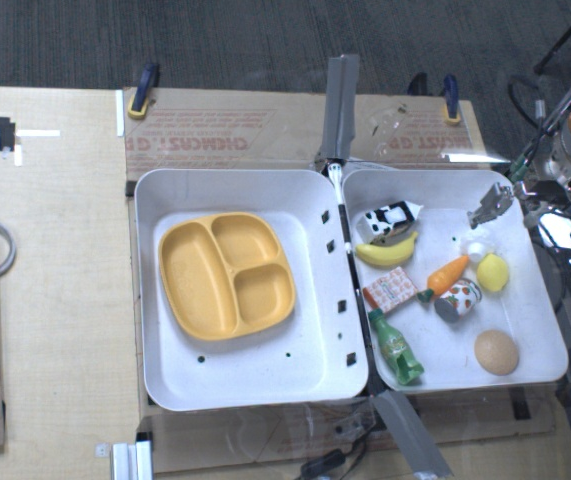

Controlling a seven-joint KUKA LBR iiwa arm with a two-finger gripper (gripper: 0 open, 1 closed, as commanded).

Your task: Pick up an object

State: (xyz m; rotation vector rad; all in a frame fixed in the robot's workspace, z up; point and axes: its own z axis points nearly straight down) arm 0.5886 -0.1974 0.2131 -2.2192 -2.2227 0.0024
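camera view: gripper [489, 206] poised near right bin's [555, 353] far edge, finger state unclear; lemon [492, 272] just below, toward viewer.

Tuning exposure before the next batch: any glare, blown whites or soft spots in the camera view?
Camera view: bright glare on clear plastic over the cardboard behind the right bin; the white bin floors run near blown-out, with only faint shadows under the yellow plate and banana; the gripper at the right bin's far corner looks soft and low-contrast, detail unreadable.
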